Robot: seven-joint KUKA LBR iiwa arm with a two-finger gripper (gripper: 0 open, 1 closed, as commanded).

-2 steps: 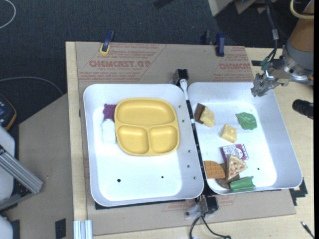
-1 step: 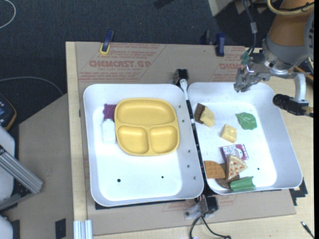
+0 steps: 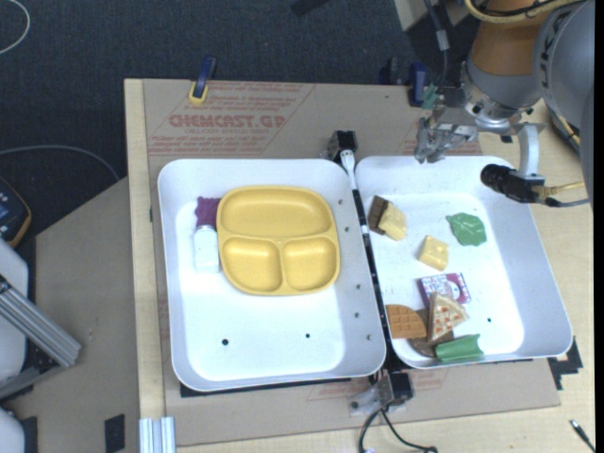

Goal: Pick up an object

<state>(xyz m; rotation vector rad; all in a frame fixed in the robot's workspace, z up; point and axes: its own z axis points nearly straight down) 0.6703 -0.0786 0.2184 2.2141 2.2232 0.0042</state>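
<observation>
The right bin (image 3: 528,281) holds several toy foods: a brown-and-cream piece (image 3: 387,220), a yellow cheese wedge (image 3: 434,251), a green leafy piece (image 3: 466,228), a purple packet (image 3: 445,285), a pizza slice (image 3: 445,317), a brown waffle (image 3: 406,322) and a green piece (image 3: 459,349). My gripper (image 3: 432,149) hangs above the bin's far rim, behind all of these, with nothing seen between its fingers.
The left bin (image 3: 189,328) holds a yellow divided tray (image 3: 278,239), a white bottle (image 3: 205,248) and a purple item (image 3: 207,209). A black clamp (image 3: 343,145) sits between the bins at the back. A black cylinder (image 3: 510,182) on the arm overhangs the right bin's far corner.
</observation>
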